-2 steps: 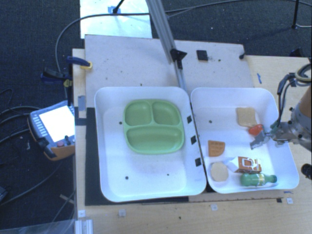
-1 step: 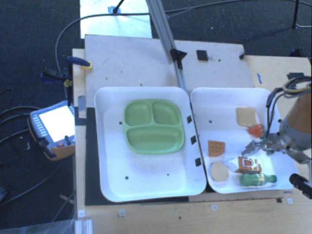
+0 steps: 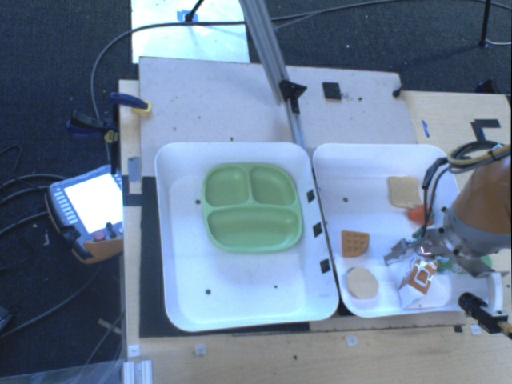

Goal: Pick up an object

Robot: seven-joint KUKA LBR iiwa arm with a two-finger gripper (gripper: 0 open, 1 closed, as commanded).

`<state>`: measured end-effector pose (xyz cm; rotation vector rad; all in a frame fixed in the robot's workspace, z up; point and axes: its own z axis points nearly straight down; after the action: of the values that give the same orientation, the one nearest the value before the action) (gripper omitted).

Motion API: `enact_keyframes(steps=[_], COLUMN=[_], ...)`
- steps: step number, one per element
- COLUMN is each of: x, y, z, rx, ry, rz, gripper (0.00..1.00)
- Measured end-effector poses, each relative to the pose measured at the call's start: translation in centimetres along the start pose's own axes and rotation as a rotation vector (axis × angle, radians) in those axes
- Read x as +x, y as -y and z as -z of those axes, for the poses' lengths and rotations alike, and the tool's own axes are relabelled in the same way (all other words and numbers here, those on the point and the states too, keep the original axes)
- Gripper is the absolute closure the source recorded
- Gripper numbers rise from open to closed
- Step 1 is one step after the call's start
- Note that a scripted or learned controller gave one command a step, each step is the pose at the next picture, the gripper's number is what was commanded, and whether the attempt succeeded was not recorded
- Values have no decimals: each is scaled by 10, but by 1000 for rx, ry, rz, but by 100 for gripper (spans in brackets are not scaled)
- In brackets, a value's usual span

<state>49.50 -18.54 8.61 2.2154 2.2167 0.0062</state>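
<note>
An overhead, slanted view is looking down on a bench (image 3: 240, 102) carrying two shallow white bins side by side.

The left bin (image 3: 184, 294) is holding a green divided plate (image 3: 253, 206), which is lying flat in the bin's upper half, with two small sections at its twelve o'clock side and one long section at six o'clock.

The right bin (image 3: 352, 162) is holding several small food-like pieces. A pale tan square piece (image 3: 404, 190) is lying toward two o'clock of this bin. Just below it, a small red-orange bit (image 3: 415, 212) is peeking out beside the arm. An orange cracker-like square (image 3: 354, 242) is sitting near the bin's centre, and a round beige disc (image 3: 362, 282) is lying at seven o'clock, just below the cracker and apart from it.

The robot arm (image 3: 484, 206), showing its orange band, is reaching in from three o'clock and hanging over the right bin's five o'clock corner. Its gripper (image 3: 420, 258) is sitting low over a white and orange packet-like item (image 3: 419, 285) at that corner. The metal parts are overlapping the item, so whether the gripper is spread or pinching anything cannot be told.

A handheld control pendant (image 3: 86, 210) with a lit screen is lying on the dark floor at nine o'clock, with cables trailing around it.
</note>
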Motion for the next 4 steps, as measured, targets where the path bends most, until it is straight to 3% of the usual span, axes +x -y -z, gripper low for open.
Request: enact_keyframes(steps=[1, 4], x=[0, 11], y=[-1, -12], z=[13, 197], rx=[-3, 0], ry=[0, 0], rz=[1, 6], gripper=[100, 100])
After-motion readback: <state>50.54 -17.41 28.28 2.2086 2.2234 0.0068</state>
